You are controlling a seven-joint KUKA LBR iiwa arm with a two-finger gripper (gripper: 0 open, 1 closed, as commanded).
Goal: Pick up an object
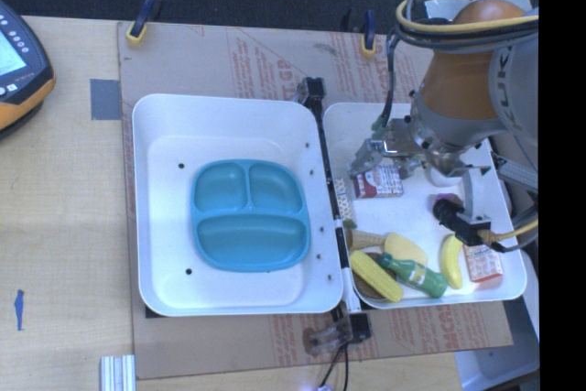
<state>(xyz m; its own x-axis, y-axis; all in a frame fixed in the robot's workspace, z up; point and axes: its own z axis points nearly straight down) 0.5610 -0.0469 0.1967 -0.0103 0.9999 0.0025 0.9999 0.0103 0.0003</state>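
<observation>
My gripper [383,153] hangs low over the far left part of the right bin [513,288], under the orange wrist band. A red and white packet [377,184] lies just in front of and below it, partly covered by the gripper. I cannot tell whether the two touch. Along the bin's near side lie a yellow corn cob [375,276], a green bottle [415,274], a pale yellow piece [405,247], a banana [450,259] and a small red and white box [482,263]. A purple thing [447,200] peeks out below the wrist.
The left bin [156,197] holds a blue divided plate [250,215]. A black clip [312,91] sits at the far end of the wall between the bins. An orange and grey device [18,59] lies at the bench's far left. Clamps [139,25] pin the cardboard's far edge.
</observation>
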